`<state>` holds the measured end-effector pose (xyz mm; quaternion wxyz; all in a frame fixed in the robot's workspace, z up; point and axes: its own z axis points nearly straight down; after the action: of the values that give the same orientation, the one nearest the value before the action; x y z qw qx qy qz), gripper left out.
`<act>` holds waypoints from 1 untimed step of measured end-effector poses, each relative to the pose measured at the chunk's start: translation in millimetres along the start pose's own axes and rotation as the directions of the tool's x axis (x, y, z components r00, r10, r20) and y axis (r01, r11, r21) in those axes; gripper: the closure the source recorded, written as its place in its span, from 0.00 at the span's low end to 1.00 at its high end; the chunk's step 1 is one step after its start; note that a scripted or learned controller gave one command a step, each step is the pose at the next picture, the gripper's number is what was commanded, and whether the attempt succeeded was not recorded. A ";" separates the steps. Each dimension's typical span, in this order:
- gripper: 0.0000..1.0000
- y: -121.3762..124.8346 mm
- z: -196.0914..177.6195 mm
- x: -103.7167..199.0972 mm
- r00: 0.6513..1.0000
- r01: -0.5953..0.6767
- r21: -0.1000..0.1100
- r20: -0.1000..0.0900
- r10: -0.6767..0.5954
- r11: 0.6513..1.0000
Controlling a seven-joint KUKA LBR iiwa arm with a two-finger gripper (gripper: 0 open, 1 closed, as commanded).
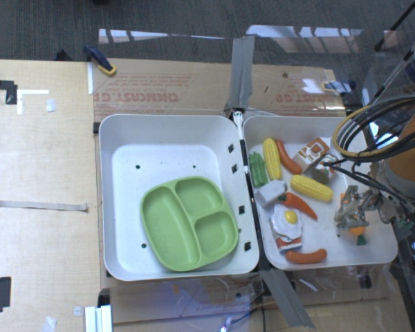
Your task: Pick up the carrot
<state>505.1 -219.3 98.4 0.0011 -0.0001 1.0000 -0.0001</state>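
Observation:
An orange carrot [301, 205] with a green end lies slanted in the middle of the right bin [382, 254], between a corn cob and a fried-egg toy. My gripper [353, 218] hangs low over the right part of that bin, a short way right of the carrot and apart from it. A small orange and green bit [360, 232] shows just beneath the gripper; I cannot tell what it is or whether it is held.
The right bin also holds two corn cobs [311, 187], a red-orange pepper [288, 157], a sausage [306, 256], a fried egg [288, 220], a grey block [268, 194], a green vegetable [257, 169] and a small carton [312, 152]. A green divided plate [189, 223] lies in the left bin [124, 158].

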 end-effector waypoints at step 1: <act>1.00 76.2 -60.7 -3.9 0.996 0.090 -0.001 0.000 -0.090 0.996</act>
<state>508.9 -143.1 159.1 0.0009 -0.0453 0.9990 0.0004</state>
